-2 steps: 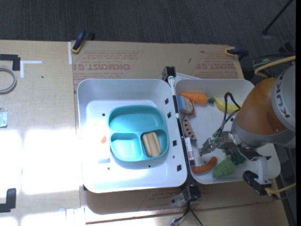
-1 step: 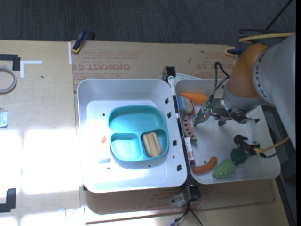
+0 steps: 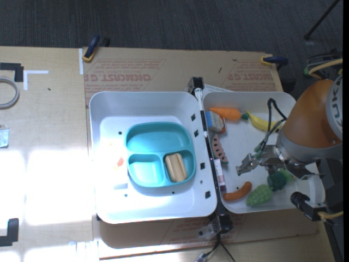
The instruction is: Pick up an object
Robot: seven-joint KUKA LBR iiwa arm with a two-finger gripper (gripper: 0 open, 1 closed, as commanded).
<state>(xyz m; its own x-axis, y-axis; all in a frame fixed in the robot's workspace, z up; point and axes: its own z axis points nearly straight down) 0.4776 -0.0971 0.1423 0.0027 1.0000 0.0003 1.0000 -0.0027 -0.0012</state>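
Your gripper [image 3: 246, 164] hovers spread and empty in the right bin [image 3: 240, 142], just above the sausage [image 3: 238, 192].

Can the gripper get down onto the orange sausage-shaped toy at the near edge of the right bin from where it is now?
Probably yes. The gripper hovers just above the orange sausage-shaped toy, with bare bin floor between; only the bumpy light green toy crowds its right end.

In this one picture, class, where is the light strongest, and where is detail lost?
Camera view: a bright patch washes out the bench left of the left bin; the floor above stays dark; the tool looks slightly soft.
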